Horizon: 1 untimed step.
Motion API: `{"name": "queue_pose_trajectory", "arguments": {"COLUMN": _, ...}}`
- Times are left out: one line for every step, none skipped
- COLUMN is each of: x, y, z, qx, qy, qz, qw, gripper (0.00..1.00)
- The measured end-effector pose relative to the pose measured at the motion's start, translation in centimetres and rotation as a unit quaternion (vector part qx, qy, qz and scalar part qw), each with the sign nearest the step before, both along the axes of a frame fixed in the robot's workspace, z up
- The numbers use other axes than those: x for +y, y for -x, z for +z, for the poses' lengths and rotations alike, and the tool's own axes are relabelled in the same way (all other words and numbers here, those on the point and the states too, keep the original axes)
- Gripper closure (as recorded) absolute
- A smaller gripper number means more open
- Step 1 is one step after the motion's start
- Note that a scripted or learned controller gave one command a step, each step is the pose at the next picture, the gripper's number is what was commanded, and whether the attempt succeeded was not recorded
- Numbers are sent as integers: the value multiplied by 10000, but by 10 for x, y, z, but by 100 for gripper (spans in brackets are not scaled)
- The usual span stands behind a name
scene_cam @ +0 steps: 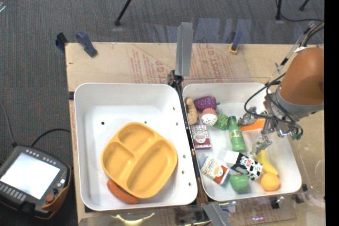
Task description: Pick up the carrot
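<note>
The carrot [252,125] is a short orange piece in the right bin [222,88], near its right side. Only its left end shows, because the gripper [264,134] hangs right over and against it. The grey arm with its orange band [303,78] comes in from the right above the bin's right wall. The wrist and cables block my sight of the jaws, and I cannot see whether the carrot is held.
Around the carrot lie a green bottle [237,138], a cow-patterned carton [248,165], a banana [266,162], an orange [270,182], a green fruit [239,183] and a purple eggplant [205,102]. The left bin [90,108] holds a yellow divided plate [139,159] and a sausage [122,192].
</note>
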<state>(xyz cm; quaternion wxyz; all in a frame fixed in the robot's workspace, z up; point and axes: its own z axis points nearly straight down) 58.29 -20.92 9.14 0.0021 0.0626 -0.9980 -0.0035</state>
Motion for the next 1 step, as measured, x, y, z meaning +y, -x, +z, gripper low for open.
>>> {"name": "queue_pose_trajectory", "arguments": {"x": 25, "y": -18, "z": -3, "qx": -48, "qy": 26, "qz": 918, "qw": 9958, "gripper": 0}}
